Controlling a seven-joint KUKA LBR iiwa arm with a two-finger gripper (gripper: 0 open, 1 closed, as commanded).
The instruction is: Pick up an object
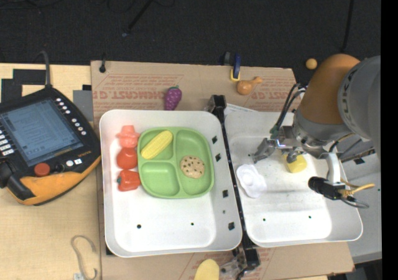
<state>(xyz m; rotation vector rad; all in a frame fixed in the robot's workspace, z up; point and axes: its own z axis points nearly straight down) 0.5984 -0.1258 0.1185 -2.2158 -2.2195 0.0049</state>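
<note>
Camera view: a small yellow block (296, 163) sits in the right bin (298, 229), touching or just under the gripper (281, 147), slightly to its right. Can't tell if the gripper's released or clenched, arm's blocking.

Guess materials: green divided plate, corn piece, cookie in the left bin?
Green three-compartment plate: looks like moulded plastic, smooth with a slight sheen and rounded rims. Yellow corn piece, in its upper-left compartment: probably toy plastic, uniformly bright, faint ridges. Tan round cookie with dark specks, in the right compartment: matte, plastic or rubber; cannot tell which.
</note>
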